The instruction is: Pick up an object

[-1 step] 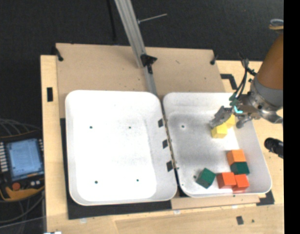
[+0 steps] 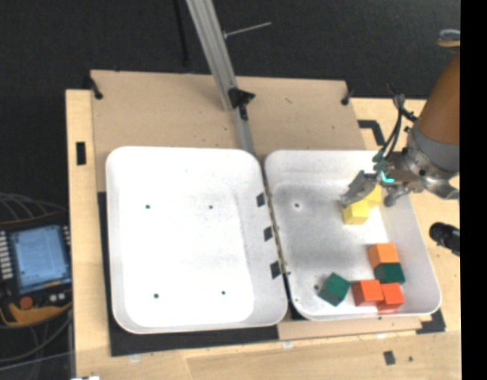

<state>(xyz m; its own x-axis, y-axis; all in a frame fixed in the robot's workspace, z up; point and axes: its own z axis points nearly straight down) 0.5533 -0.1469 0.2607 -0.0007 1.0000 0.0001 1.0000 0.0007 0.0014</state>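
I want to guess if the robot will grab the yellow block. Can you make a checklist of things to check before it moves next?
1. Gripper above the right bin: ok.
2. Yellow block just below the gripper, close to it: ok.
3. Block between the fingers: cannot tell.
4. Room around the yellow block, with the orange blocks and green blocks lying apart from it: ok.
5. Block lifted off the bin floor: cannot tell.
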